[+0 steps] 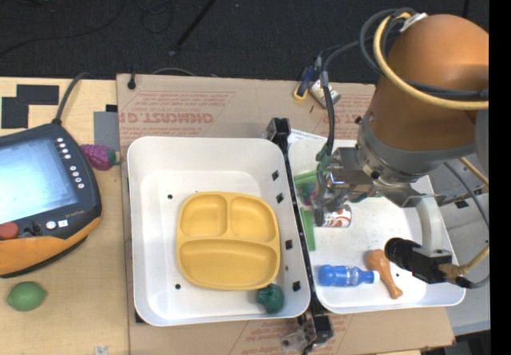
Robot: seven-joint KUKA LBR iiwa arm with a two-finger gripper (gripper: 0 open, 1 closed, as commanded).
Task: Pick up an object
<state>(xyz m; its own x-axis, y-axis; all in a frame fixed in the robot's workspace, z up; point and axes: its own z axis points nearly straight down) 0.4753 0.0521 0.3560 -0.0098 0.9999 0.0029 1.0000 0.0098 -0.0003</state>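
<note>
Arm (423, 98) fills upper right of frame. Left bin (152, 186) holds yellow divided tray (227, 239), teal lump (271, 297) at lower edge. Right bin (423, 297): pincer (327, 206) at its left side, above red-white can (338, 218); finger state unclear. Blue bottle (345, 275), orange drumstick toy (384, 270) lower right.

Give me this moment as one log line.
tool: low in right bin | beside: red-white can | left bin: yellow tray
</note>
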